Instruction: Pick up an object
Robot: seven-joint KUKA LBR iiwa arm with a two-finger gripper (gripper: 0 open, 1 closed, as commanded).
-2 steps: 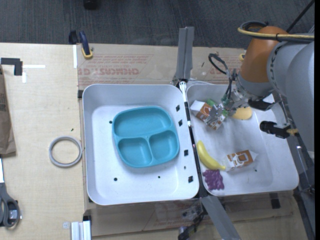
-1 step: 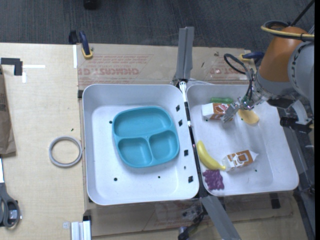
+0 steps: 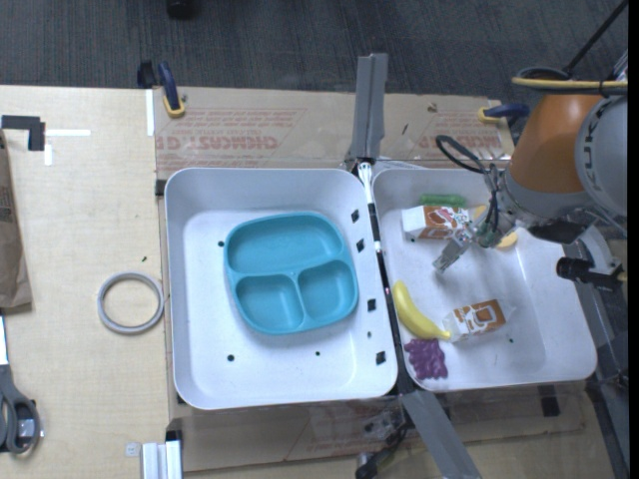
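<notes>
The pincer (image 3: 451, 251) hangs over the right bin (image 3: 559, 352), its grip impossible to judge. Bare floor lies right of it. A banana (image 3: 414, 312), small carton (image 3: 477, 318) and grapes (image 3: 427, 359) crowd the near-left edge.

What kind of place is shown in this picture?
Probably a robotics lab bench for grasping trials: a robot arm reaches over two white bins, which hold a blue divided plate and toy food such as a banana.
</notes>
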